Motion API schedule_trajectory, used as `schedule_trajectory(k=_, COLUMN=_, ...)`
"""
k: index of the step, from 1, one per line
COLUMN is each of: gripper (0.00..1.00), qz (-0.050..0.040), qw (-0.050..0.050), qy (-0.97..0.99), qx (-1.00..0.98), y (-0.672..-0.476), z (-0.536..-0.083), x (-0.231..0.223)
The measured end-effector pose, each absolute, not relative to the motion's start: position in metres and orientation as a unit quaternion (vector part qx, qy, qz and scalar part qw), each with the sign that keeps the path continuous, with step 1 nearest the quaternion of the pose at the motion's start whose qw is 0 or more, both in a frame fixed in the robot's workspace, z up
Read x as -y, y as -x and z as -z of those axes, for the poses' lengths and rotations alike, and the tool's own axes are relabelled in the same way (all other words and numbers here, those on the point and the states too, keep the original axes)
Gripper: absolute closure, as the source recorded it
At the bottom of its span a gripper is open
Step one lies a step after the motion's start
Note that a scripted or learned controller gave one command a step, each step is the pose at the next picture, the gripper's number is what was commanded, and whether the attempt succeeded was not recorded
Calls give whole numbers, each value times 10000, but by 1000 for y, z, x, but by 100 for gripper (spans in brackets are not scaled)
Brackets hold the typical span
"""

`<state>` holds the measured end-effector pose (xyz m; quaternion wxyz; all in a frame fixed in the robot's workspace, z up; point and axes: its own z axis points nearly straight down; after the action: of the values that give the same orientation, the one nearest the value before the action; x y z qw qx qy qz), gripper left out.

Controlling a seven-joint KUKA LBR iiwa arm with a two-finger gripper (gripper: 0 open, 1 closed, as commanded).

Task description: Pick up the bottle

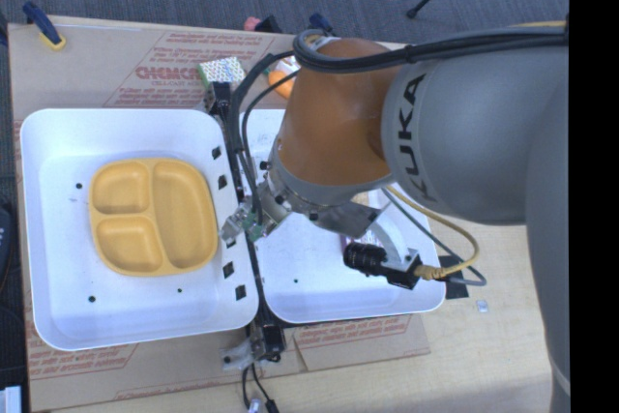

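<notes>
You have the big grey arm with its orange wrist band point(334, 126) reaching in from the right and hanging low over the right-hand shallow white bin point(329, 300), and it blocks most of that bin from the camera. The bottle you are after cannot be made out. A sliver of orange point(281, 80) peeks past the band at the bin's far edge, but you cannot tell what it is. If the bottle is in this bin, it lies under the arm.

Judging from the task alone, expect something light, rigid and smooth: round sides that can roll or squirt out of a pinch. Take it across the body near the middle, with the jaws square to its long axis, not at the neck or cap.

The gripper point(248, 221) sits just at the divide between the two bins, close to the right bin's left wall. How it is set cannot be told from this angle, nor can you see anything held there.

The left white bin point(39, 208) carries a yellow three-compartment plastic tray point(153, 216), well apart from the gripper.
</notes>
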<state>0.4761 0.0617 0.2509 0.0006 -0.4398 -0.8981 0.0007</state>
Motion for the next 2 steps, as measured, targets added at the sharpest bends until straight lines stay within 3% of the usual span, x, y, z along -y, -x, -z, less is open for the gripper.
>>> schedule_trajectory(k=1, gripper=100, qz=-12, qw=18, qy=3724, qx=9281, y=-476, z=-248, x=-71)
schedule_trajectory(k=2, gripper=100, qz=-12, qw=20, qy=1807, qx=9835, y=-476, z=-220, x=-123)
